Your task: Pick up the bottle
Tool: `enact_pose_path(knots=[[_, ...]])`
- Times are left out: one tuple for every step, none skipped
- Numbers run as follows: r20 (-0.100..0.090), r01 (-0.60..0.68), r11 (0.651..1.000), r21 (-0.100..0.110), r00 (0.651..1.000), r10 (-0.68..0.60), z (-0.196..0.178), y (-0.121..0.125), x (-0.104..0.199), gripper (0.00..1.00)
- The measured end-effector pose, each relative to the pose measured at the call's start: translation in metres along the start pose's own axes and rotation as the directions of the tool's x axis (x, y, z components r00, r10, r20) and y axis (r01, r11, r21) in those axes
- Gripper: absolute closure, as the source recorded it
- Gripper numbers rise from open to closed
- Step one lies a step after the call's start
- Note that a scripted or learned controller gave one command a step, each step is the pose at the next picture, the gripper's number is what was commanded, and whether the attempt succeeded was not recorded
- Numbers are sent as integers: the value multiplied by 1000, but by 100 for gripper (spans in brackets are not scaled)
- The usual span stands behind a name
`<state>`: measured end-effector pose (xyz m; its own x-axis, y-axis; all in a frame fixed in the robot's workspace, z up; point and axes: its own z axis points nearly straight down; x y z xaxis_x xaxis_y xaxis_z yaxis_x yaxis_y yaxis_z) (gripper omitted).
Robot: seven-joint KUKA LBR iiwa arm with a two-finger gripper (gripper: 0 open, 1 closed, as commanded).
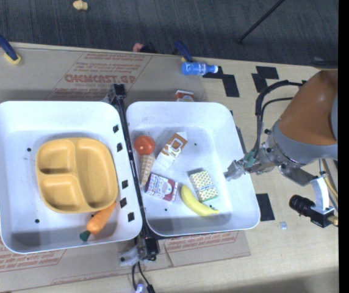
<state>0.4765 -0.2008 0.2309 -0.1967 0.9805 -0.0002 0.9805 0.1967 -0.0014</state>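
A small blue bottle with a pale cap lies on its side on the bench, behind the right bin and outside it. My gripper hangs over that bin's right rim, low and tilted, far in front of the bottle. Nothing shows in its grasp. The grey arm with its orange band reaches in from the right.
The right bin holds a tomato, a cone, a small carton, a snack packet, a patterned box and a banana. The left bin holds a yellow divided plate and a carrot.
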Motion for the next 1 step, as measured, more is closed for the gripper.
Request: enact_pose_path(knots=[[-3,136,991,2,991,-136,22,-2,-10,100]])
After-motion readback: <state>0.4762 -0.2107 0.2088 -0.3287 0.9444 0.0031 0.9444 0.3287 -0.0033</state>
